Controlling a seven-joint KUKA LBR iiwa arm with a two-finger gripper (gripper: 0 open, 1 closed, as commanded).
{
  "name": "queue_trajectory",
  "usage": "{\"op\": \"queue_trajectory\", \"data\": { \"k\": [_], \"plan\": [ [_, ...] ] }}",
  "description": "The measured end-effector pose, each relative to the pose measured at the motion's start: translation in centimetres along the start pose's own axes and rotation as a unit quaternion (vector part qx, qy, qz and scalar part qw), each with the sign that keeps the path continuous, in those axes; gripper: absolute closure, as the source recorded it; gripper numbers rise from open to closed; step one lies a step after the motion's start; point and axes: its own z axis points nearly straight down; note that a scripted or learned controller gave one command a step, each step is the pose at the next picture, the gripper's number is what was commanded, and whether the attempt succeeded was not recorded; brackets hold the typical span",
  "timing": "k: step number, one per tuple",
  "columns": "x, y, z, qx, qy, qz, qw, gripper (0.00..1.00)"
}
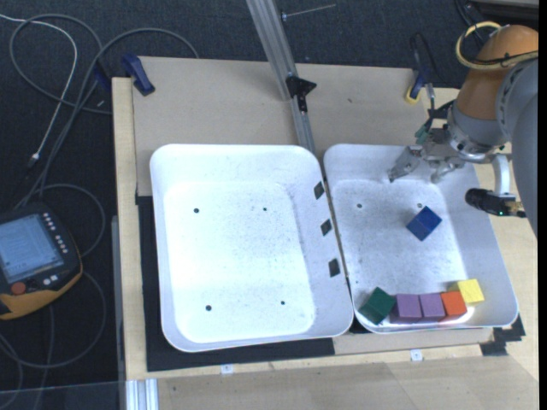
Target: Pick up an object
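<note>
- The grey arm point(504, 84) is reaching in from the right edge of the view, its orange band sitting high near the upper right corner, above the wrist
- The wrist is pointing downward and slightly leftward, bringing the gripper point(420, 171) over the far end of the right bin point(487, 254)
- The gripper's two fingers are spreading apart in a wide stance, one tip point(398, 174) angling left and the other nearer the wrist, with nothing showing between them
- The gripper is hanging near the bin's upper rim, well apart from the blocks lying lower down
- A blue block point(424, 224) is lying alone near the middle of the right bin, turned at an angle, below and just right of the gripper's tips but not touching them
- Along the near rim of the same bin a row of blocks is sitting side by side: a green block point(378, 303) at the left, tilted, then a purple block point(409, 307), another purple block point(432, 306), an orange block point(454, 302), and a yellow block point(471, 292) at the right end, slightly higher in the view
- The left bin point(171, 229) is lying beside the right one, their inner rims touching
- A handheld control pendant point(32, 259) is resting on the dark floor left of the bench
</note>
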Motion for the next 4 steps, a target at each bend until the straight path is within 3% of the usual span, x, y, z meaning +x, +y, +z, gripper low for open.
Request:
{"op": "queue_trajectory", "data": {
  "k": [1,2,3,4],
  "plan": [
    [0.5,-5.5,-0.1,0.005,0.003,0.001,1.0,0.0],
    [4.1,-7.6,-0.1,0.004,0.003,-0.001,1.0,0.0],
    [1.7,-11.0,-0.1,0.005,0.002,0.002,1.0,0.0],
    [2.0,-10.7,-1.2,0.002,0.002,0.0,1.0,1.0]
  ]
}}
